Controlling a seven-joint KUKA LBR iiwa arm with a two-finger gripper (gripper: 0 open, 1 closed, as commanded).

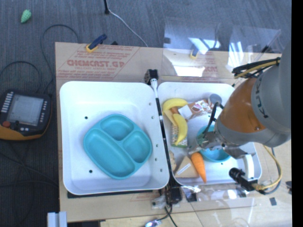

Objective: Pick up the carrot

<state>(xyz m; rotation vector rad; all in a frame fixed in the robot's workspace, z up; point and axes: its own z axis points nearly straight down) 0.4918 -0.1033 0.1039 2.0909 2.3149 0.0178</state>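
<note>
Tool [204, 141], finger state unclear, just above carrot [199, 166] near right bin's [222, 178] front wall.

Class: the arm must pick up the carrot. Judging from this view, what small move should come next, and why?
Probably shift the gripper slightly toward the near edge and lower it: the carrot lies free in the right bin, just beyond the gripper, beside the blue bowl.

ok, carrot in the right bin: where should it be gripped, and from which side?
Grip the carrot across its thicker upper end, coming from straight above. It lies flat and tapers toward the near wall of the right bin, so the tip gives less hold.
</note>
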